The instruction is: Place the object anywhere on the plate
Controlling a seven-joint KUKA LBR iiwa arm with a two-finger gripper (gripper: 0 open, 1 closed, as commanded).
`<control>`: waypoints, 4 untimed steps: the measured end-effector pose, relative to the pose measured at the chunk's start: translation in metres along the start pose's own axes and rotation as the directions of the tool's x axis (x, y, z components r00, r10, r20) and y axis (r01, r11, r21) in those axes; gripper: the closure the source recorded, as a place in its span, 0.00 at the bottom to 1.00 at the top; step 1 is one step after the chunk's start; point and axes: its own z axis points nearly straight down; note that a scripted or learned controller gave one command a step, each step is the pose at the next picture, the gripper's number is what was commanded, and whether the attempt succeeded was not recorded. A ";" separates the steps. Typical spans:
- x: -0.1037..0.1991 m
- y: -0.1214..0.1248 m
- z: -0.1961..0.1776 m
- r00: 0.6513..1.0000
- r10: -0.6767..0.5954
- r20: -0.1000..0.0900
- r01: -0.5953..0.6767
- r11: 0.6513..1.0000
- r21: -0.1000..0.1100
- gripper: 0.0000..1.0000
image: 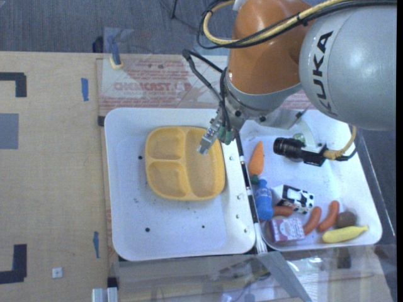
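Gripper (208,141) over yellow plate (170,168), carrot (256,158) in right bin (362,168)

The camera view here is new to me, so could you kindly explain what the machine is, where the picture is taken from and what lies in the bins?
The big grey and orange shape is a robot arm, reaching in from the right. One camera above the bench looks down at a slant. At the arm's tip is a small two-finger gripper, hanging over a yellow divided plate in the left white bin. I see nothing between its fingers. The right white bin holds toy items: a carrot, a blue bottle, a black-and-white toy, two sausages, a banana and a pink packet. The job is to put one on the plate.
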 end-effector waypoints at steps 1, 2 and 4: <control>0.015 0.062 0.006 0.995 -0.097 0.001 0.097 0.995 -0.003 1.00; 0.015 0.062 0.006 0.995 -0.097 0.001 0.097 0.995 -0.003 0.00; 0.042 0.035 -0.024 0.976 -0.219 -0.001 0.219 0.976 0.000 1.00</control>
